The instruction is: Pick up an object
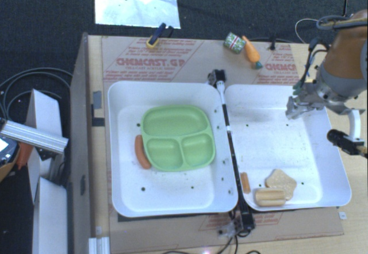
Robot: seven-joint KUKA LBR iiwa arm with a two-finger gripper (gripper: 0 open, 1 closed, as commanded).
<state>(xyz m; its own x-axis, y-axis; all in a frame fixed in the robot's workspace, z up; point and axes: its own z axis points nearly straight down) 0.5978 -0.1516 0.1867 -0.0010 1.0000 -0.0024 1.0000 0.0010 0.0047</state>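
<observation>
In the right bin (322,149), your nearest targets cluster at the front: the bread slice (282,180), likely light and soft, the stiffer hot dog bun (269,196) touching it, best pinched across its middle, and the gripper (299,107), grasping nothing.

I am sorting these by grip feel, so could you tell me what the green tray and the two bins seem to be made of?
The green tray looks like moulded plastic with a matte finish: even colour, rounded compartment walls. The left bin and right bin look like thin formed white plastic, slightly glossy, with soft rounded rims; that is only my guess.
</observation>
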